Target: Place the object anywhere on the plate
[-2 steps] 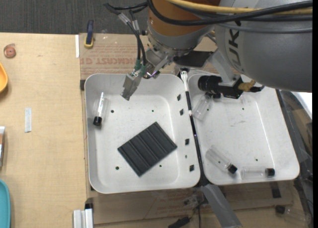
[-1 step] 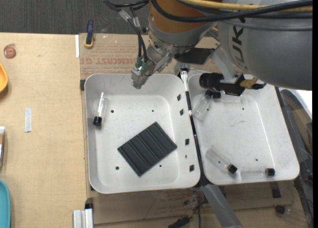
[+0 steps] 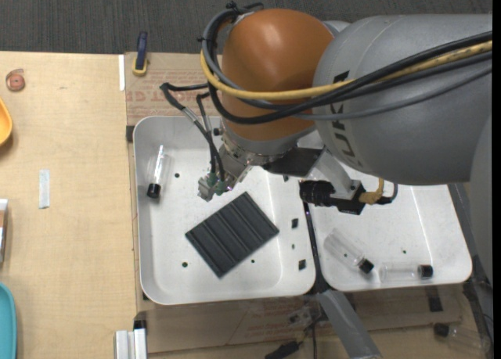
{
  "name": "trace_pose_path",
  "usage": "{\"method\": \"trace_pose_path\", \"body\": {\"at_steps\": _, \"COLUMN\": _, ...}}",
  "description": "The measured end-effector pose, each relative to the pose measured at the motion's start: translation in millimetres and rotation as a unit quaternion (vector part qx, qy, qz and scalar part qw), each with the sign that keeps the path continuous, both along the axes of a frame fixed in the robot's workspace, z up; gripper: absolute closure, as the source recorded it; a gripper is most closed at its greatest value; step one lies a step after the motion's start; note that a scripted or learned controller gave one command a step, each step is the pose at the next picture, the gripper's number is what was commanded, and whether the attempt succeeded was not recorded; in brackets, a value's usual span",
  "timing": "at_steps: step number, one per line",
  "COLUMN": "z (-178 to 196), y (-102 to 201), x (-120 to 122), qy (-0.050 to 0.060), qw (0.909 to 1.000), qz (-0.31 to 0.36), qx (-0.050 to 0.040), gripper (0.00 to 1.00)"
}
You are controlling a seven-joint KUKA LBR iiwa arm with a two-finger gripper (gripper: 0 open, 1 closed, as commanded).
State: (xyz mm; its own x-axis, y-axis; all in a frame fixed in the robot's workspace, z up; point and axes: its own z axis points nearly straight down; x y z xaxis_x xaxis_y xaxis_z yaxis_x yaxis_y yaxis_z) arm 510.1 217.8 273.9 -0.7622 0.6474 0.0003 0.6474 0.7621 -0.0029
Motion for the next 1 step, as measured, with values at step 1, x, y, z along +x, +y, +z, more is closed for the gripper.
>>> {"method": "trace_pose_path", "body": {"at_steps": 1, "z": 30.4, "y": -1.4, "x": -0.2, "qy": -0.003, "qw": 0.9998, "qz": 0.021, "qx": 0.0012, "gripper": 1.0}}
